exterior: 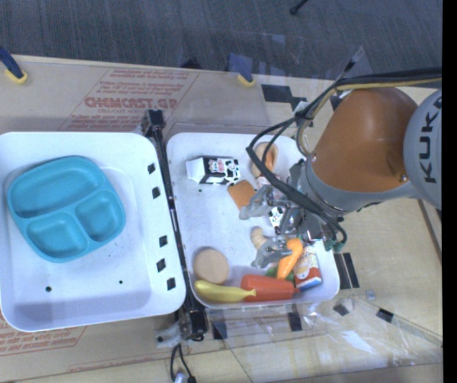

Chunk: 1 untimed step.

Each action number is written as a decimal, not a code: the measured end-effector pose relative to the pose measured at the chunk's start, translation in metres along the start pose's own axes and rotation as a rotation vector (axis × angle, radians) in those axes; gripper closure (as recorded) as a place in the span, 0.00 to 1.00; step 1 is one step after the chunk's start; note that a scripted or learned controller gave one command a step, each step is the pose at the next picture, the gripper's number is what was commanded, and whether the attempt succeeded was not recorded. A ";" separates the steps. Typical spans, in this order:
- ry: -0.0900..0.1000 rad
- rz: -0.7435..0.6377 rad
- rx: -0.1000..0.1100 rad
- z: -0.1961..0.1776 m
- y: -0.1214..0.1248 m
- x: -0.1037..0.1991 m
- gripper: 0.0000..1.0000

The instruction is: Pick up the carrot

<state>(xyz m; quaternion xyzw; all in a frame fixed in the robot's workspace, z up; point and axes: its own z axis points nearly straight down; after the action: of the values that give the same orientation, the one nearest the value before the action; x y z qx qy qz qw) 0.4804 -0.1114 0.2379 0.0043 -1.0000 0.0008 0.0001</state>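
I saw the gripper (280,234) low in the right bin (212,226), its metal fingers just above the carrot (290,258), which lay tilted near the bin's front right corner; whether the fingers were closed on it I could not tell. Beside the carrot were a banana (222,293), a red pepper (269,286) and a round bun (210,265). A milk carton (212,169) lay toward the back. The left bin (76,294) held a blue tray (65,207).
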 end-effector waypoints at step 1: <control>-0.003 -0.088 0.001 0.009 -0.082 -0.044 0.00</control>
<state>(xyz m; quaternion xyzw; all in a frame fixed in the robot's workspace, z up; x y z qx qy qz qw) 0.5254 -0.1932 0.2293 0.0483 -0.9988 0.0015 -0.0011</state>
